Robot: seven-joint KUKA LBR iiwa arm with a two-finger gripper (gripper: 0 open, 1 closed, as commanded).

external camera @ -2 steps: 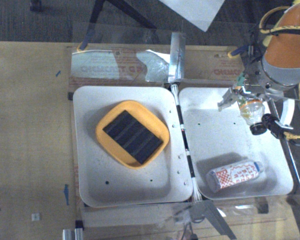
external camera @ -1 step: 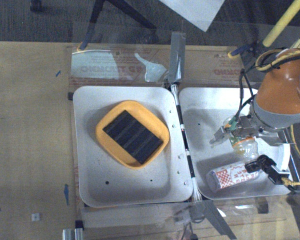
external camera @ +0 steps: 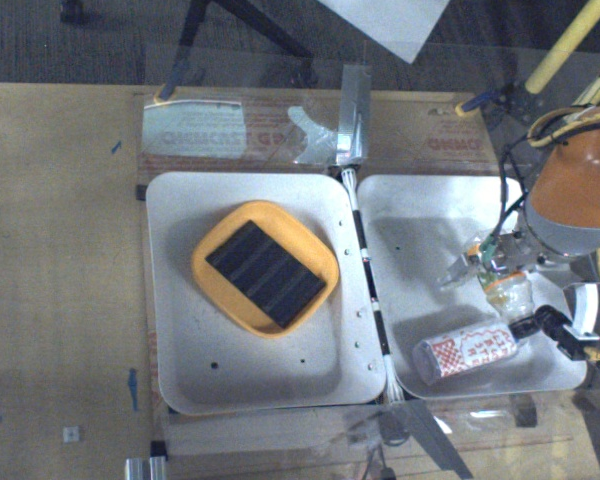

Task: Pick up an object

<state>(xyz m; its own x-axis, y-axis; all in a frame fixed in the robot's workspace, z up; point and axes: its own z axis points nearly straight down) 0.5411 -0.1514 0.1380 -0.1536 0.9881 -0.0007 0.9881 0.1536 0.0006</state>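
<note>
Nearest in the scene, a red-and-white patterned cylinder [external camera: 467, 352] lay on its side in the right bin [external camera: 420, 228], close to that bin's near wall and slanting slightly, with its right end a little farther than its left. Just beyond its right end stood a small clear bottle [external camera: 506, 290] with a yellowish tint, near the bin's right side. The tool [external camera: 495, 263] hung right over this bottle, at or touching its top. Whether it was spread, pressed together or pinching anything could not be told, since the parts there blurred together. A pale, glassy scrap beside the tool on its left was too unclear to name. Above the tool the grey arm rose to the right, its orange band [external camera: 570, 183] over the bin's far right corner.

In the left bin [external camera: 180, 348], well apart from all this, an orange tray [external camera: 208, 258] sat turned at an angle near the middle – a dark ribbed panel [external camera: 267, 274] filled its inside. The two bins touched along their shared edge on the wooden tabletop [external camera: 50, 268].

Farther off, crumpled clear plastic [external camera: 315, 138] lay on the tabletop just past the bins, beside an upright metal bracket [external camera: 355, 113]. Beyond the tabletop's far edge, a black chair base [external camera: 220, 8] and a white sheet [external camera: 380, 3] rested on the dark floor.
</note>
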